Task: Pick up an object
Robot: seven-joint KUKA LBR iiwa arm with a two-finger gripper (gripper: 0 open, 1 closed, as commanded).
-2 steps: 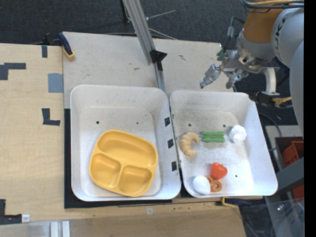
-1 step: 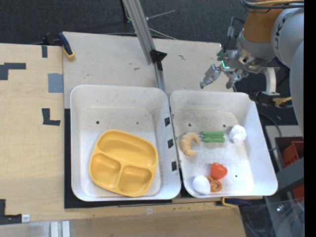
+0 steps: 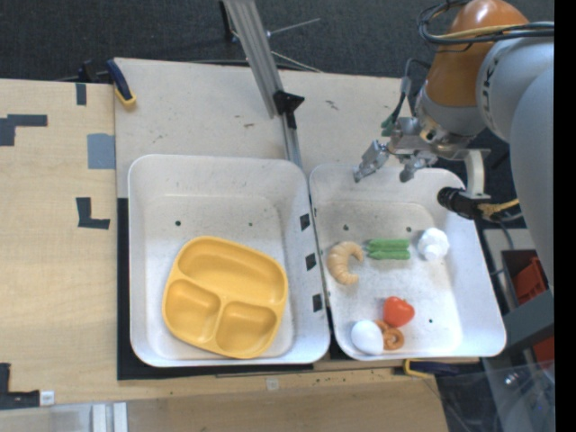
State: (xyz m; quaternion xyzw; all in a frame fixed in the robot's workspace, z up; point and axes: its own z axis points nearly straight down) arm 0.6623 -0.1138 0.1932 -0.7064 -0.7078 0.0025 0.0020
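- The gripper (image 3: 389, 166) is seen spread and bare above the right bin's (image 3: 477, 331) far edge.
- Nothing is held between its fingers.
- A croissant (image 3: 345, 262) lies mid-bin, just left of a green piece (image 3: 388, 249).
- The croissant is judged light, stiff and a little slick.
- A pinch across its thick middle is advised, clear of the curved tips.

No readable text anywhere

Checked the bins, the yellow tray and the table, no labels, brands or numbers I can make out.
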